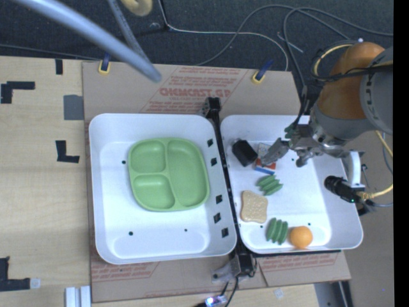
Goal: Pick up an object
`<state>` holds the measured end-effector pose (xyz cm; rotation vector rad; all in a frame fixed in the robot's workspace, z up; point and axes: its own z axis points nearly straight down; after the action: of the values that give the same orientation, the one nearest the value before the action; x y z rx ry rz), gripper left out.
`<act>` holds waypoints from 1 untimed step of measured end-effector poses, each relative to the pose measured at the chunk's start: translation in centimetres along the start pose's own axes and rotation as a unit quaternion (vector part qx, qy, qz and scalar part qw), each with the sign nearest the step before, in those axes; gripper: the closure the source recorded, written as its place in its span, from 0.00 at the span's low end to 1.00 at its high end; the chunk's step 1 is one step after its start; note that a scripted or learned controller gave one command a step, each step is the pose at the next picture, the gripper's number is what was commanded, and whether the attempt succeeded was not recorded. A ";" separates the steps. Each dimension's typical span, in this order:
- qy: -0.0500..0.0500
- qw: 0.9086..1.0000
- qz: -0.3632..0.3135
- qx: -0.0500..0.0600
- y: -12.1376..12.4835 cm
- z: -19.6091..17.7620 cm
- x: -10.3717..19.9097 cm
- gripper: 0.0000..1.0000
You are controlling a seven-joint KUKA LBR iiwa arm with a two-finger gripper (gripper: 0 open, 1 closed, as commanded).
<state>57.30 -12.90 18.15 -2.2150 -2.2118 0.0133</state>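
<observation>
While the claw hangs over the right bin, its spread unreadable, the small red-and-blue object lies just beside it at seven o'clock; long axis roughly level.

One fixed camera looks down on my bench from above at a slant, far enough to take in both white bins, the left bin and the right bin, while my arm enters from its right
</observation>
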 end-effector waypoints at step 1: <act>-0.001 1.000 -0.001 -0.006 0.3 -0.6 0.0 0.00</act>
<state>57.61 -12.88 18.78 -2.2188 -2.2220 0.0016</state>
